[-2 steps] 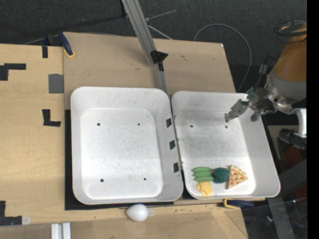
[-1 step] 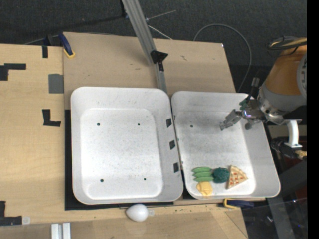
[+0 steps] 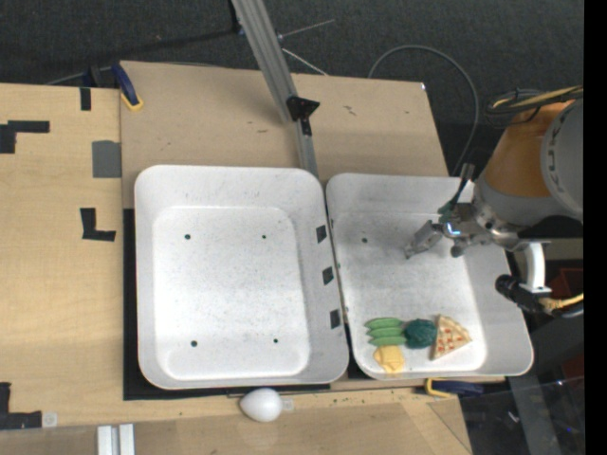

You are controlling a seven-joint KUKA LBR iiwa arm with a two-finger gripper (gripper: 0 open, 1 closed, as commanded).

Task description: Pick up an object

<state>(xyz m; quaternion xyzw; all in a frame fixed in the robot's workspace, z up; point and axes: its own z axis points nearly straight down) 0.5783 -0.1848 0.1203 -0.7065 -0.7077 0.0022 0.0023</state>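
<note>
Grey gripper (image 3: 424,244) hovers mid-right over the right bin (image 3: 379,207), fingers spread, grasping nothing; pizza slice (image 3: 450,336) lies lower right.

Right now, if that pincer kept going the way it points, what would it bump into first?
The pincer points left and down, so it would probably meet the right bin's bare floor first, well short of the toy food. Depth is hard to judge.

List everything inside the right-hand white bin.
The right bin holds a green pea pod, a dark green broccoli-like piece, a yellow piece and a pizza slice. The gripper covers some of the floor.
</note>
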